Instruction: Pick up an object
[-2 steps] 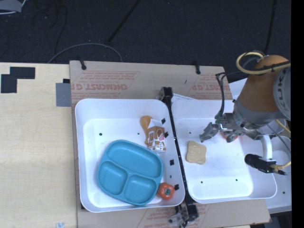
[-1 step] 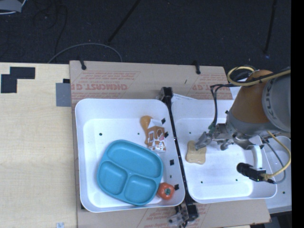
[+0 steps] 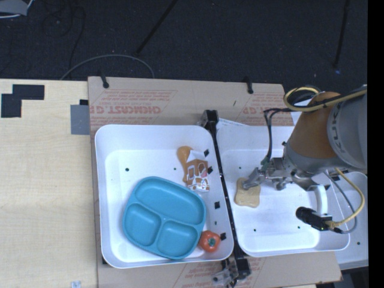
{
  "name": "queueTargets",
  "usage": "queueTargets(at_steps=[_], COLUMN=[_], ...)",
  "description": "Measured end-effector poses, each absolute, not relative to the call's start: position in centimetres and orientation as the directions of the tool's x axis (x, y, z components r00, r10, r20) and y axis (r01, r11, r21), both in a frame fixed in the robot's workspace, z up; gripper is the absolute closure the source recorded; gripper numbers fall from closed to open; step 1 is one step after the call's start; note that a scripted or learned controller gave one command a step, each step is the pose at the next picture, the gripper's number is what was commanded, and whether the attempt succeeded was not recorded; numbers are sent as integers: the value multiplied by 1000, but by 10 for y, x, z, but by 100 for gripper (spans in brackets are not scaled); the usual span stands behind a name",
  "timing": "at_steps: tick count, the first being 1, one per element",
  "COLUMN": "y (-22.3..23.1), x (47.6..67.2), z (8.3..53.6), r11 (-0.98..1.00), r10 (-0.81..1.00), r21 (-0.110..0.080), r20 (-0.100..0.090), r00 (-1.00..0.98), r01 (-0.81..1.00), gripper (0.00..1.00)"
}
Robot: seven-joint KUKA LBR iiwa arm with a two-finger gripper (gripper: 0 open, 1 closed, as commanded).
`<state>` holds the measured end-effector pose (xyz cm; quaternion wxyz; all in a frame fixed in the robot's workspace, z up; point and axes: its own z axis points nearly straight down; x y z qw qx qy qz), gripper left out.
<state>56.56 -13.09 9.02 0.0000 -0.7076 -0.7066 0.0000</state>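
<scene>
Gripper (image 3: 252, 183) low in right bin (image 3: 282, 245), jaw state unreadable from this angle. Tan flat piece (image 3: 247, 197) just below fingertips, touching or nearly. Left bin (image 3: 111, 161): blue tray (image 3: 163, 217), tomato (image 3: 209, 241) at its 4 o'clock, printed packet (image 3: 197, 176) at 1 o'clock.

Seen from above at a slant, two shallow white bins lay side by side on a cardboard sheet (image 3: 180, 104): the left bin (image 3: 111, 191) held a blue three-compartment tray (image 3: 163, 216), a small red tomato-like object (image 3: 209, 241) touching the tray's lower right corner, and a brown-and-white printed packet (image 3: 194, 168) just above the tray. In the right bin (image 3: 282, 242), the grey arm (image 3: 336, 134) entered from the right, and its gripper (image 3: 252, 182) reached down at the top edge of a flat tan piece (image 3: 247, 197) lying near the bins' divider.
</scene>
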Motion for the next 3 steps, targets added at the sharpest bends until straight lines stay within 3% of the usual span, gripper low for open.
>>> queueTargets(at_steps=[1, 3], y=[-130, -132], x=[567, 562], z=[102, 223], r11=[-5, 1], r10=[1000, 1000], r21=[3, 2], r20=[4, -1], r00=[5, -1], r01=[1000, 1000], gripper=[100, 100])
